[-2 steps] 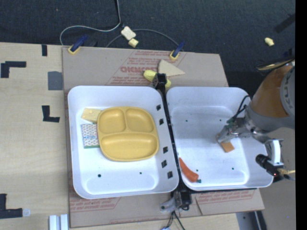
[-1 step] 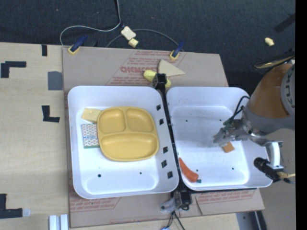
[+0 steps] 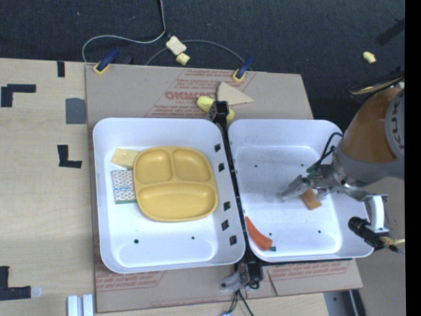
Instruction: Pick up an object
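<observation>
Because the claw point(image 3: 304, 188) sits low in the right bin point(image 3: 289, 137), fingers spread and gripping nothing, with the small brown block point(image 3: 312, 201) just beside it, closing may nudge the block away.

We log two loose items in the right bin point(image 3: 289, 133): a small brown-orange block point(image 3: 312, 201) lying flat in the right half of the floor, and a long orange carrot-like piece point(image 3: 258, 235) near the front left corner, set at a slant. The two lie well apart, each resting on the white floor.
</observation>
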Available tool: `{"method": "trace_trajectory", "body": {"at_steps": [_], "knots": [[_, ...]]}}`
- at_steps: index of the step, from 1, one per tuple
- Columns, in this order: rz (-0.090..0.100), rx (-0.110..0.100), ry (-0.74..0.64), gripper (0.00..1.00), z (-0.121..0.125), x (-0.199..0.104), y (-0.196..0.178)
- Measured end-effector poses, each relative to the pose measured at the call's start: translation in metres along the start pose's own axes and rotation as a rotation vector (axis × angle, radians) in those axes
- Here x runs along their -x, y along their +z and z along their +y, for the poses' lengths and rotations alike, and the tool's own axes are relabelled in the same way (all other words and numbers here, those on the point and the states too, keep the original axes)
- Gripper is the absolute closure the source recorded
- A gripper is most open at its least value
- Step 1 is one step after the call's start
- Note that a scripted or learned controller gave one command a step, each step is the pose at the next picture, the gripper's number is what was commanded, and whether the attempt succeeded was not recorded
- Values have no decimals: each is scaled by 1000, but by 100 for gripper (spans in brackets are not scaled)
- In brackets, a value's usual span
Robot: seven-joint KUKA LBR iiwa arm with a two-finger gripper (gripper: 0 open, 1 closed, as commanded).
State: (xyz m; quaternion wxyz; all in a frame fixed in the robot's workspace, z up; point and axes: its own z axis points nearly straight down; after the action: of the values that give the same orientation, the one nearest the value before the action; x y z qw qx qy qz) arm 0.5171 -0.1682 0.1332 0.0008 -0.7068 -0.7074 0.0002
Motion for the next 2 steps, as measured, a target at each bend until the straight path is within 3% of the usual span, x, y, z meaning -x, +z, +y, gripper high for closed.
{"method": "trace_trajectory", "body": {"at_steps": [1,2], "knots": [[-6,7,3,0,22,59,-50],[-6,5,0,0,14,27,51]]}}
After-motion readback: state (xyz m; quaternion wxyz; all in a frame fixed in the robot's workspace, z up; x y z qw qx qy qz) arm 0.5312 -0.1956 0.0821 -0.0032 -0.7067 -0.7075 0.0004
